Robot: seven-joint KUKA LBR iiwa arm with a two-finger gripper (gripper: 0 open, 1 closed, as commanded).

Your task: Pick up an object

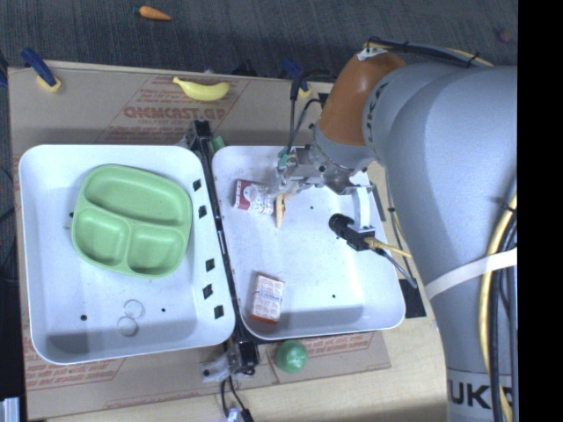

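In the right bin: one red packet | one orange box | gripper state: cannot tell

The floor behind is a dark grey carpet with a fine ribbed texture; a small orange piece lies on it near the top left. The surface is covered with brown cardboard that carries red printed letters; blue clamps hold its far edge at the left and near the middle; the light is even, with soft shadows.
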